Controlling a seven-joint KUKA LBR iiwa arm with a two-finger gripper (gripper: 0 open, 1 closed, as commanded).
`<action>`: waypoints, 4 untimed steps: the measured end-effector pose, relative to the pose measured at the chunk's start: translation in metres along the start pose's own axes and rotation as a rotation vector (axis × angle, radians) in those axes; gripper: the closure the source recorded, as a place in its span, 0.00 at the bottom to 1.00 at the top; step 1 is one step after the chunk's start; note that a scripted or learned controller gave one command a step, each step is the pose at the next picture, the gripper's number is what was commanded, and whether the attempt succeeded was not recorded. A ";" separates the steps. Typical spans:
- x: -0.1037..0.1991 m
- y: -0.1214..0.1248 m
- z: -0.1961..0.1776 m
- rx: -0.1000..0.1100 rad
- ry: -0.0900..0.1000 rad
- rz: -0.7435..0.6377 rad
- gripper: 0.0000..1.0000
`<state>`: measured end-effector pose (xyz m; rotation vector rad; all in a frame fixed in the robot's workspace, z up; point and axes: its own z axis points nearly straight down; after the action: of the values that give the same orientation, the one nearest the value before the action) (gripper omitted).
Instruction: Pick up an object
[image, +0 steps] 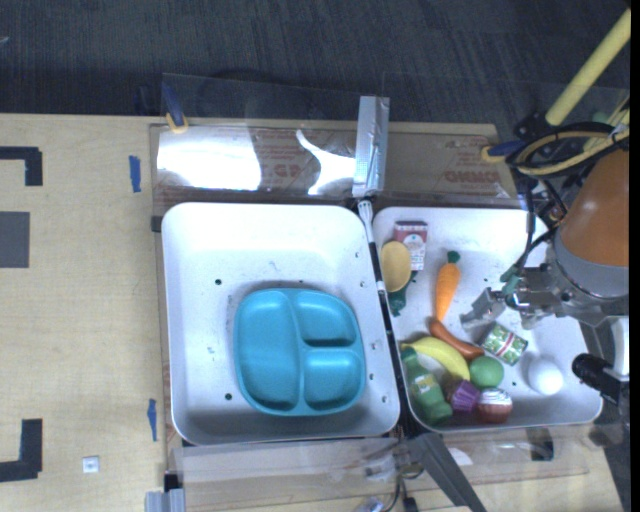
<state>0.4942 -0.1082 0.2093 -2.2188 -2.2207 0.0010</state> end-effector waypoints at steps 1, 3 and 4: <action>-0.059 0.024 0.101 0.000 -0.001 -0.216 0.00; -0.033 -0.002 0.119 -0.020 -0.009 -0.195 0.00; -0.033 -0.002 0.109 -0.020 -0.009 -0.195 1.00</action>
<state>0.4915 -0.1407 0.1006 -2.0054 -2.4417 -0.0122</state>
